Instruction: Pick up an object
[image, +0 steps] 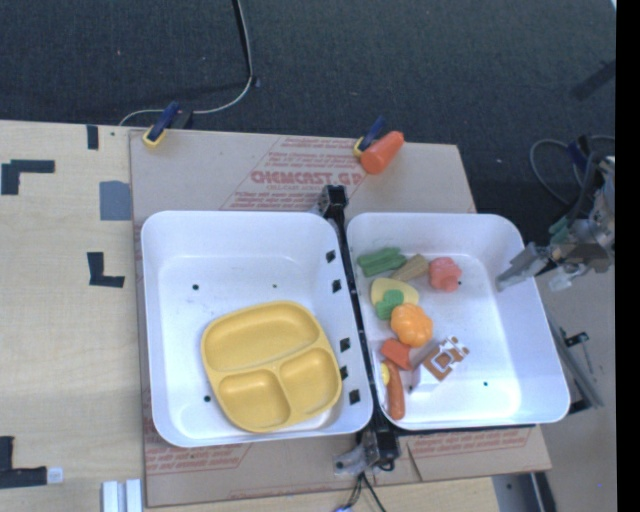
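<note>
The right bin (500, 400) holds several toy foods along its left side. Among them are a green piece (381, 261), a tan piece (410, 267) and a red round piece (444, 273). Below those lie a yellow piece (393, 295), an orange fruit (411, 324), a small red piece (396, 352), a brown-and-white piece (445, 358) and an orange carrot (395, 393). My gripper (518, 268) hangs at the right bin's upper right rim, apart from all the toys, with nothing seen in it.
A yellow divided plate (272, 365) lies in the left bin (170, 260). An orange object (381, 152) sits on the cardboard behind the bins, by a blue clamp. Cables hang at the far right beside the arm.
</note>
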